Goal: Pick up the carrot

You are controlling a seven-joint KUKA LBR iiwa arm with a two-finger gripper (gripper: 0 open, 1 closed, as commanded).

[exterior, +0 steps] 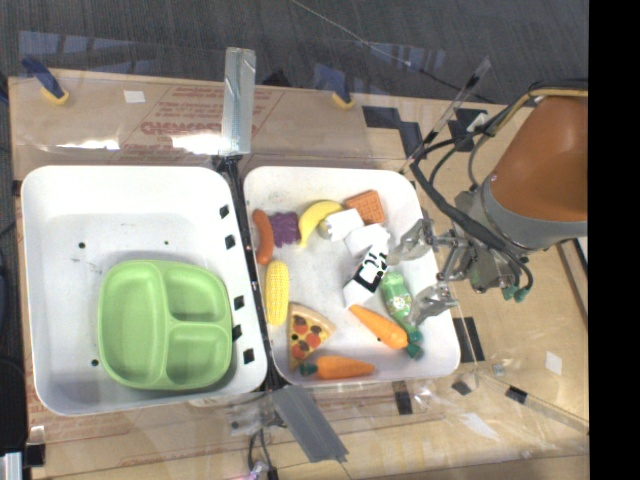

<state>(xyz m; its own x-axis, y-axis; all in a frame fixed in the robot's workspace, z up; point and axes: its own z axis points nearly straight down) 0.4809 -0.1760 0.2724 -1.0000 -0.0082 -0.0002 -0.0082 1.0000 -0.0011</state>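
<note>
Just left of the end effector (424, 268), carrot (379, 327), right bin (330, 180)

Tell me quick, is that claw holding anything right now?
Claw: open, holding nothing, poised over the right edge of the right bin, near a carrot.

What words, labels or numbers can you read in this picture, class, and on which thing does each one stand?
Red print on the clear plastic sheet behind the bins: mirrored and blurred, not readable.
Black marks on the white carton in the right bin: large letter shapes, too blurred to read.
Label on the green bottle beside the hand: too small to read.
Nothing else bears text.
</note>
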